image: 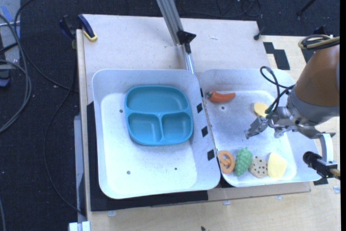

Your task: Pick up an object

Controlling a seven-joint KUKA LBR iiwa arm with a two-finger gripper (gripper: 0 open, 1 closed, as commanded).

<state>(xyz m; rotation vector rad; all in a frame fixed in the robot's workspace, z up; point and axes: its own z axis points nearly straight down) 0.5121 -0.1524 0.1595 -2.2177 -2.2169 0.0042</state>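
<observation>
My gripper (pixel 255 131) hangs over the middle of the right bin (pixel 238 119), its fingers pointing left with nothing between them. An orange carrot-like piece (pixel 221 97) lies at the bin's far left. A small yellow piece (pixel 260 109) sits just behind the gripper, partly covered by the wrist. Along the bin's near edge lie a pretzel (pixel 226 160), a green bumpy piece (pixel 244 160), a speckled cookie (pixel 259 166) and a pale yellow piece (pixel 277 165).
The left bin (pixel 111 170) holds a blue divided tray (pixel 159 114). A slanted metal pole (pixel 165 0) rises behind the bins, and black clips (pixel 205 119) sit on the shared rim. Cables run from the wrist.
</observation>
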